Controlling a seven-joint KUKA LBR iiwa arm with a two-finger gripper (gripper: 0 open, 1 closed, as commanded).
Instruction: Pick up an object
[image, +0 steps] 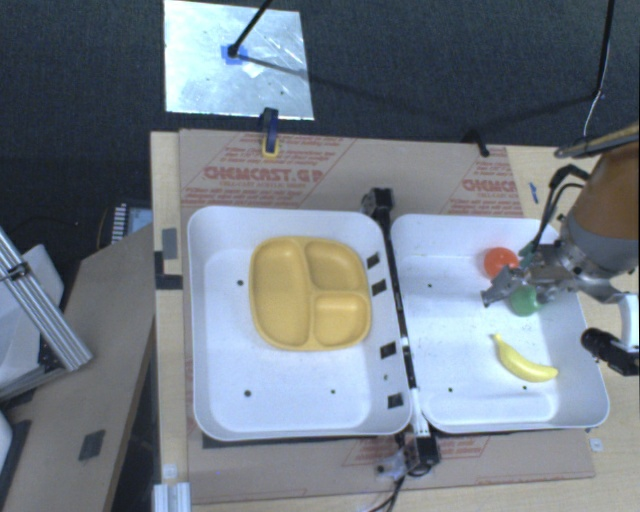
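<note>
The hand (515, 288) sits low over the right bin (450, 340), at the end of the arm (610, 215) that enters from the right. A green object (523, 302) lies directly at the hand, partly covered by its metal parts; an orange ball (500, 261) lies just beyond it, close to touching the green one, and a banana (523, 362) lies near, on the bin floor on the hand's nearer side. The picture does not show whether the hand is open, closed or gripping anything, so that cannot be told. To execute the pick well, centre the hand on one object only: the green object is the likely target, and the adjacent orange ball may be nudged or caught. Descend squarely, close fully, and lift straight up before any sideways travel. The wrist is pitched downward, with the hand extended leftward across the bin. The left bin (215, 330), well apart, carries a yellow divided plate (308, 292).
</note>
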